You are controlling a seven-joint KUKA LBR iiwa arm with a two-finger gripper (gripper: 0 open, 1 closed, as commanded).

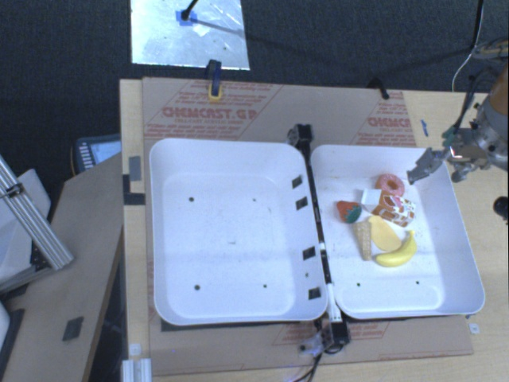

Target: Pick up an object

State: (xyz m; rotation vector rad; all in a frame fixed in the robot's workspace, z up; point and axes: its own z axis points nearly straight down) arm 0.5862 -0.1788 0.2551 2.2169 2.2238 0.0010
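Note:
A cluster of toy foods lies in the right bin (pixel 445 293): a pink donut (pixel 390 184), a red-and-white frosted pastry (pixel 396 209), a small white block (pixel 371 196), a red-orange piece (pixel 348 211), a tan cone (pixel 363 239), a pale yellow wedge (pixel 383 232) and a banana (pixel 399 253). My gripper (pixel 440 169) hangs over the bin's far right part, just right of the donut and above it. It is open with nothing between its fingers (pixel 421 168).
The left bin (pixel 231 229) sits beside the right one, with black clips (pixel 306 205) along the shared wall. Both rest on cardboard (pixel 262 106) on the bench. A foil sheet (pixel 189 22) lies beyond, and a metal rail (pixel 32 221) stands at the left.

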